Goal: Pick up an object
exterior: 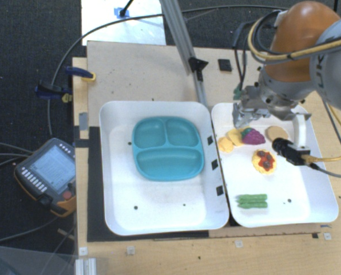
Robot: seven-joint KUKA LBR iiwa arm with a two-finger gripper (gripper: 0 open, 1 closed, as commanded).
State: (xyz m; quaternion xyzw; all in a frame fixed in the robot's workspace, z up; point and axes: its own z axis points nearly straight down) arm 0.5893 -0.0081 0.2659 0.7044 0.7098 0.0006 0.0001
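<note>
My gripper (242,119) hangs over the far left part of the right bin (308,211), just behind a purple bunch of grapes (253,135) and a yellow toy piece (230,141). No object shows in its grasp. A tan round piece (277,133) lies to the right of the grapes. A yellow slice with red topping (264,161) lies in the middle of the bin. Green beans (252,200) lie near its front edge.
The left bin (119,205) holds a teal divided plate (168,148). The wall between the two bins runs close to the left of the gripper. A metal pole (179,27) slants up behind the bins. A teach pendant (47,173) lies off the bench at left.
</note>
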